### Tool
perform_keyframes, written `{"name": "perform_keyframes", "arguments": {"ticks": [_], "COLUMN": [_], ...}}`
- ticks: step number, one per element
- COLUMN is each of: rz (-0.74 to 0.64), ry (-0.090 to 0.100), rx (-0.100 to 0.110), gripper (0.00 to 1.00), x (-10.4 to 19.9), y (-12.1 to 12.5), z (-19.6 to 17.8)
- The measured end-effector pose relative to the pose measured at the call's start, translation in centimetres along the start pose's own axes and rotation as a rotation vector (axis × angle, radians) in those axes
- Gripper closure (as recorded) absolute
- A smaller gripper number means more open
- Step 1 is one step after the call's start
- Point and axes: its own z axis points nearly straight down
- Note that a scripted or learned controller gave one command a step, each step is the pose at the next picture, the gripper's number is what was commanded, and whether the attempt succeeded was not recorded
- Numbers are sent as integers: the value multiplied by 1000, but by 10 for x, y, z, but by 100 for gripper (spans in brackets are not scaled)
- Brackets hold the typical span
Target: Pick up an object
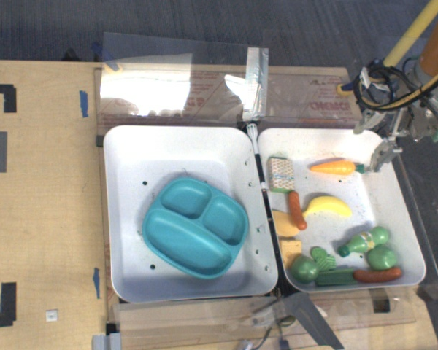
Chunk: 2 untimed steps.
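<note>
Hand (385, 154) beside carrot (333, 168), unlabelled

Arm (423, 20) cut off by upper right corner; claw (385, 152) tangled among cables, finger state unreadable. Cheese wedges (286, 238) partly tucked under red sausage (297, 210) at right bin's (416, 239) left wall. Green toys (317, 265) at bin's near edge overlapping, shapes hard to separate. Print on clear sheet (314, 97) too faint to read.
</note>
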Motion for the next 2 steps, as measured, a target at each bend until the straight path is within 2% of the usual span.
{"name": "perform_keyframes", "arguments": {"ticks": [1, 2], "rz": [-82, -34], "ry": [12, -3], "rx": [-6, -2], "gripper": [0, 0], "x": [1, 5], "y": [45, 113], "z": [117, 132]}}
